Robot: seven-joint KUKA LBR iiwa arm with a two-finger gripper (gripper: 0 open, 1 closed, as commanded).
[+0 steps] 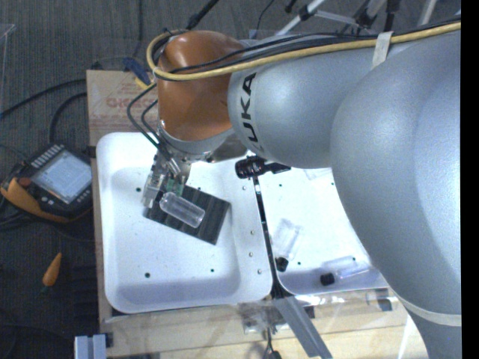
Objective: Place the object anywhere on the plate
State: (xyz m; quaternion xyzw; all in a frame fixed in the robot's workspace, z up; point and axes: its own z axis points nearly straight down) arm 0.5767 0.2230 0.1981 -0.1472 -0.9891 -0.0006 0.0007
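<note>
Where the arm (337, 133) reaches over the left bin (123, 275), its gripper (161, 189) sits at the far-left edge of a dark ribbed plate (209, 215). A clear tube-like object (182, 209) lies on that plate, just beside the gripper. Whether the gripper has hold of it cannot be told. Two clear items (284, 238) lie in the right bin (314, 200).

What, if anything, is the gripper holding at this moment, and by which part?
It cannot be told. The gripper sits at one end of a clear object lying on the dark plate, but no grip on it is visible.
</note>
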